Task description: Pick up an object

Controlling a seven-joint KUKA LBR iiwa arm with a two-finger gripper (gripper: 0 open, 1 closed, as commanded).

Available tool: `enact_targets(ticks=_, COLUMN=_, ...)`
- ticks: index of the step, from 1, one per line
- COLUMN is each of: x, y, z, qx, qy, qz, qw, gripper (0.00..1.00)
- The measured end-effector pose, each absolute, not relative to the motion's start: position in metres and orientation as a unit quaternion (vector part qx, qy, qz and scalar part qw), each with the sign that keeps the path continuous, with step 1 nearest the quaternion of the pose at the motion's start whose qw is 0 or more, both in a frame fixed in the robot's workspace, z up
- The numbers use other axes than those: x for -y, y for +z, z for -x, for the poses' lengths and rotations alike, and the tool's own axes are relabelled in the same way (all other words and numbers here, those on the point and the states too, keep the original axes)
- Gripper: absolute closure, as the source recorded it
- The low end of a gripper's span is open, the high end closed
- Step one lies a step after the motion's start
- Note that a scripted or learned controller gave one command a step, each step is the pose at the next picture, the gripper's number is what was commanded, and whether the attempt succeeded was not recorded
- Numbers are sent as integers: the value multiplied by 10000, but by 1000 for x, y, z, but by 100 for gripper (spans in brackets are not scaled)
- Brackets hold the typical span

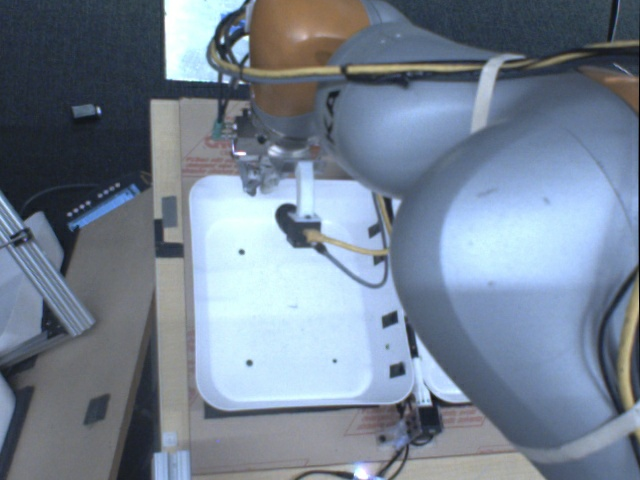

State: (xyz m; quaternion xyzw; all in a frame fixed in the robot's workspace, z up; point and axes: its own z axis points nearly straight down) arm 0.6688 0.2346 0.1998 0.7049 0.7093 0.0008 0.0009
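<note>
Grey arm (480, 168) over white bin (300, 393), blocking rt bin.

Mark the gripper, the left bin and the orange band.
gripper (262, 180): camera view, between the fingertips.
left bin (290, 308): camera view, bare floor.
orange band (300, 28): camera view, middle of its rounded top.

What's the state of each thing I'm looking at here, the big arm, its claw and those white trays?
Arm: reaching in from the right, bent over both bins.
Gripper: low over the far edge of the left bin, nothing seen in it.
Left bin: lying flat, floor bare where it shows.
Right bin: mostly hidden under the arm.
Yellow cable: hanging slack over the left bin.
</note>
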Motion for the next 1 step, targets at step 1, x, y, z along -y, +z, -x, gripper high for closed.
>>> enact_targets(ticks=1, x=-235, y=194, z=-669, qx=-7094, qy=3, qz=-7048, qw=10, gripper=100)
